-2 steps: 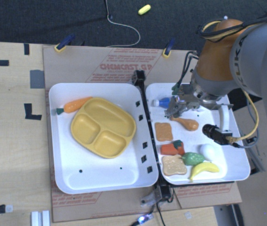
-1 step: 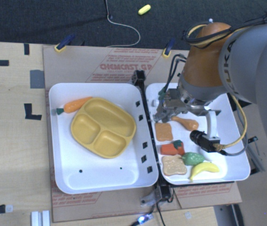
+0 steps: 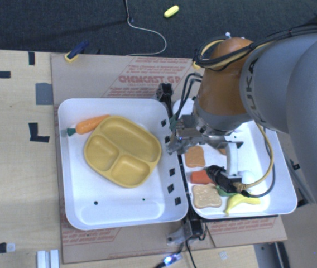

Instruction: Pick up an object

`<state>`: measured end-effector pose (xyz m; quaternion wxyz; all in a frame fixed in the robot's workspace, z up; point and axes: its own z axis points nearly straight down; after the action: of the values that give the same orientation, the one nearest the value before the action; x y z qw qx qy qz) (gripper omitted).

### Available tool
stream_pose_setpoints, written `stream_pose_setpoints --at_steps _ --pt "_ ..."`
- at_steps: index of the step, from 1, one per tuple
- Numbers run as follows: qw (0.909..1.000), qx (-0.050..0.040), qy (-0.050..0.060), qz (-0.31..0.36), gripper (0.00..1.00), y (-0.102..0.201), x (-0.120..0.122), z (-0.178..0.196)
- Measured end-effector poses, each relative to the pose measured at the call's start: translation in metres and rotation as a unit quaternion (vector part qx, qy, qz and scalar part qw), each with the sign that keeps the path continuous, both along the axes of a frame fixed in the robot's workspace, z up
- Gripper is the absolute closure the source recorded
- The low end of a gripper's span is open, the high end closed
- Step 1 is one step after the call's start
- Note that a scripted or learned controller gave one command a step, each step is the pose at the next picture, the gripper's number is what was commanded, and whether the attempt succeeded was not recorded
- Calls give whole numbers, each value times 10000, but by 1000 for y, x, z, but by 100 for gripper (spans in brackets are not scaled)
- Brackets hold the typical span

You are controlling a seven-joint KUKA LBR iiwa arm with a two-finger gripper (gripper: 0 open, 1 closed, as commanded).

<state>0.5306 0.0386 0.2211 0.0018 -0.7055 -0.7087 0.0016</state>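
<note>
While dark carpet [image 3: 47, 10] borders the cardboard-covered bench [image 3: 119, 77], the left bin [image 3: 114, 211] holds a yellow tray [image 3: 123, 151] and carrot [image 3: 91, 124]; the right bin [image 3: 278, 175] holds toast [image 3: 206, 196].

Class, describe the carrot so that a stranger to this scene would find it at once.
Start at the left bin, which holds a yellow divided plate. The carrot lies at the plate's upper left edge. It is the bin's only orange thing, long and tapered, with a green tip.

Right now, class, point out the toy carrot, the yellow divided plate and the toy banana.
toy carrot [image 3: 93, 124]: camera view, middle of its orange body.
yellow divided plate [image 3: 123, 151]: camera view, ridge between its compartments.
toy banana [image 3: 242, 202]: camera view, middle of its curved yellow body.
</note>
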Motion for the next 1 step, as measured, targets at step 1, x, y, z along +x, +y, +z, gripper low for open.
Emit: stream_pose_setpoints --at_steps 1 --pt "10000 2 -15 -16 100 -6 -8 13"
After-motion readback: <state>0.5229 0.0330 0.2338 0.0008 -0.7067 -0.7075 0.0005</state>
